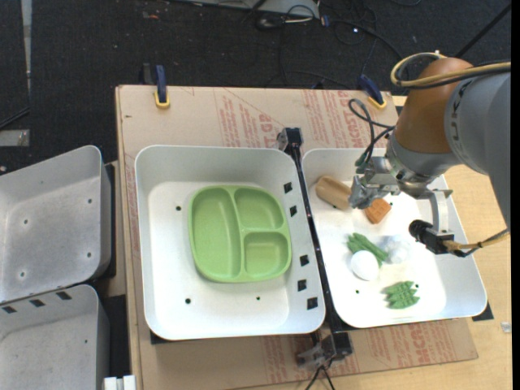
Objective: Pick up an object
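Observation:
My gripper (366,197) hangs low over the back of the right bin (463,295), its tip between a tan bread-roll shape (331,191) on its left and a small orange block (378,210) on its right. Nearer the front of that bin lie a green bean pod (364,245), a white egg (364,265), a pale bluish lump (396,249) and a second green pod (401,294). No object can be seen between the fingers.
The left bin (154,218) holds a green three-compartment plate (240,233). A black divider (309,226) runs between the two bins. A black cable fitting (429,236) hangs over the right bin's right side. Two white panels (49,218) lie to the left of the bench.

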